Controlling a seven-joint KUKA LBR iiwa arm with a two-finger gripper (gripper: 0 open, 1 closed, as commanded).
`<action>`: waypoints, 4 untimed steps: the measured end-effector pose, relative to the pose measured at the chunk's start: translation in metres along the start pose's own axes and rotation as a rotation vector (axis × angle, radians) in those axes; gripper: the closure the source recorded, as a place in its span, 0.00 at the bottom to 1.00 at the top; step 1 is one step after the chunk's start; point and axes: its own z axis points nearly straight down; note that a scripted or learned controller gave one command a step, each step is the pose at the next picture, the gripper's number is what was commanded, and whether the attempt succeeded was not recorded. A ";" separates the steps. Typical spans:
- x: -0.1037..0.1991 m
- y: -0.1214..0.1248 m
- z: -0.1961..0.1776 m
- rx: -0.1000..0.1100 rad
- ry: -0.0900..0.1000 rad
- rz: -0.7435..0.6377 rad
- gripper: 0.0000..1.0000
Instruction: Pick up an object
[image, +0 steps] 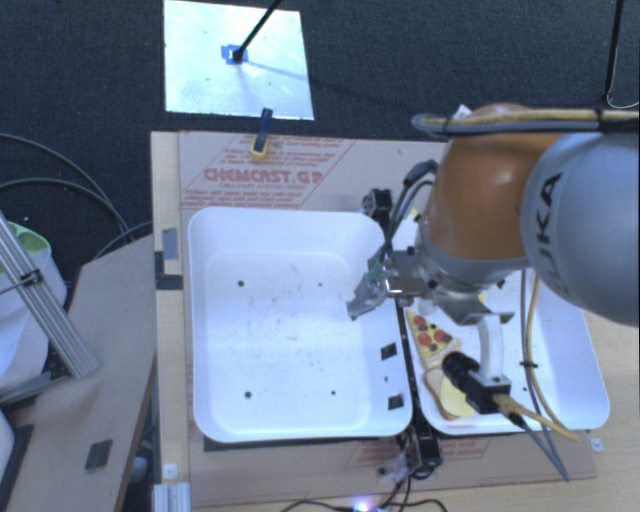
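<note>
1. Currently you have the gripper (364, 297) low over the left bin (240, 330), at that bin's 3 o'clock rim, just beside the divide between the two bins.
2. Gripper state: you cannot tell how far open it is from this angle. Nothing can be seen held in it.
3. Arm (560, 220) enters from 3 o'clock. Its orange band (480, 180) and grey body cover much of the right bin (580, 370).
4. Candidate object one: a toy pizza slice (432, 337), yellow with red spots, lies in the right bin near its 9 o'clock wall. From the gripper it sits at about 4 o'clock, close by but apart from it.
5. Candidate object two: a yellow wedge (450, 402), at 5 o'clock from the pizza slice, near the right bin's 7 o'clock corner. Part of it is hidden by robot hardware, so you cannot tell its full shape.
6. Surroundings: both bins rest on a pale board with red lettering (265, 175). At 12 o'clock from the left bin, a small blue and yellow piece (262, 135) lies at the board's far edge, with a silvery sheet (200, 60) beyond it on the dark floor.
</note>
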 end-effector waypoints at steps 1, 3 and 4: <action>0.033 0.082 -0.044 -0.001 -0.003 0.008 0.00; -0.040 0.091 0.094 0.006 -0.010 0.025 0.00; 0.036 0.124 0.038 0.003 -0.003 0.007 0.00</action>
